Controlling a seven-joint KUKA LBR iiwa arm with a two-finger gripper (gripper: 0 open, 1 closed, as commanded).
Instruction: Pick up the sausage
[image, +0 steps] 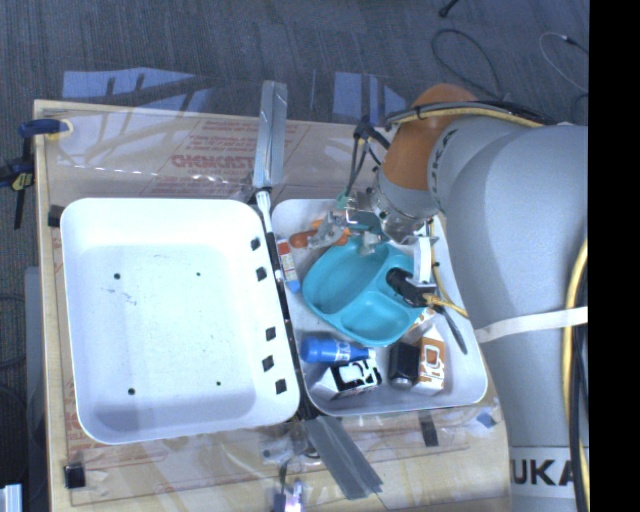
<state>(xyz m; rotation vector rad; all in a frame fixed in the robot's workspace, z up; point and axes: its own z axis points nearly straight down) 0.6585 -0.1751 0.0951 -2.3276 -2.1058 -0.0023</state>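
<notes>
Two white bins in mid-frame, the arm over the right one.

The left bin (160, 330) shows a bare white floor with a few dark specks. The right bin (400, 405) is crowded: a tilted teal bowl (360, 295) fills its middle, with a blue bottle (325, 350), a black-and-white pack (355, 375), a dark can (403, 365) and an orange carton (432, 362) along its lower edge. At its upper left, a small orange-brown piece, seemingly the sausage (325, 237), lies wedged between the wall and the bowl. The gripper (365, 222) hangs just beside it, and whether it is wide or narrow cannot be told. The grey arm (500, 230) covers the bin's right side.
</notes>
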